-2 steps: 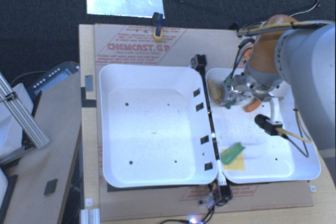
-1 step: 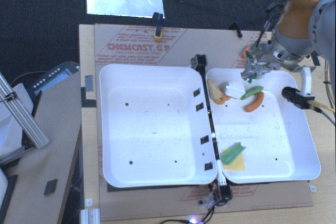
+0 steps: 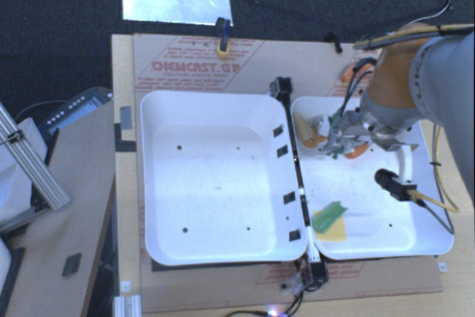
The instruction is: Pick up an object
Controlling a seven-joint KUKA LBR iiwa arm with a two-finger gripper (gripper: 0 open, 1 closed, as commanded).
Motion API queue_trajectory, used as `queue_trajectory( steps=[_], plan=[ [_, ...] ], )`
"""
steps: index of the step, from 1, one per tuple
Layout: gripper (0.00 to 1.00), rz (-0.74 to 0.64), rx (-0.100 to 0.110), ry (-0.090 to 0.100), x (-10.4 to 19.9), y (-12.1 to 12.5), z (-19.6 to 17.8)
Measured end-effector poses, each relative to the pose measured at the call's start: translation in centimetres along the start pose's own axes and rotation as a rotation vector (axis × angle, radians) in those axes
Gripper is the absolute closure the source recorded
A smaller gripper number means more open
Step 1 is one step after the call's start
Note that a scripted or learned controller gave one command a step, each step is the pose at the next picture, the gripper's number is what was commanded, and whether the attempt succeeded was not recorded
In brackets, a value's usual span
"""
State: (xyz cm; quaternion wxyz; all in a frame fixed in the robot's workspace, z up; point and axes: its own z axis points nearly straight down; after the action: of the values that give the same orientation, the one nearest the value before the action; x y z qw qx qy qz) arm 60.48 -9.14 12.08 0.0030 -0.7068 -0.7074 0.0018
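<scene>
Reaching in from the right, the grey arm with its orange band [image 3: 393,74] hangs over the right-hand shallow white bin [image 3: 371,234], and its two-finger gripper [image 3: 338,146] sits low among a small cluster of objects near the bin's back left corner. Whether that gripper is apart or closed on anything I cannot tell from where I stand; the wrist and its cables cover too much. Just beside it lies a tan, bread-coloured piece [image 3: 306,128], with an orange piece [image 3: 358,151] on its other side and a bit of green showing close under the tool. Well apart from these, toward the front of the same bin, a green strip [image 3: 329,216] lies across a flat yellow square [image 3: 334,231]. The left-hand shallow white bin [image 3: 215,182] stands alongside, the two touching along a black hinge strip [image 3: 293,167].
</scene>
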Motion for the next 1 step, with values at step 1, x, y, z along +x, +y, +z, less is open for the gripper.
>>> queue_trajectory(
  steps=[1],
  plan=[
    [1.00, 0.001, 0.001, 0.000, 0.31, -6.69, 3.96]
  ],
)
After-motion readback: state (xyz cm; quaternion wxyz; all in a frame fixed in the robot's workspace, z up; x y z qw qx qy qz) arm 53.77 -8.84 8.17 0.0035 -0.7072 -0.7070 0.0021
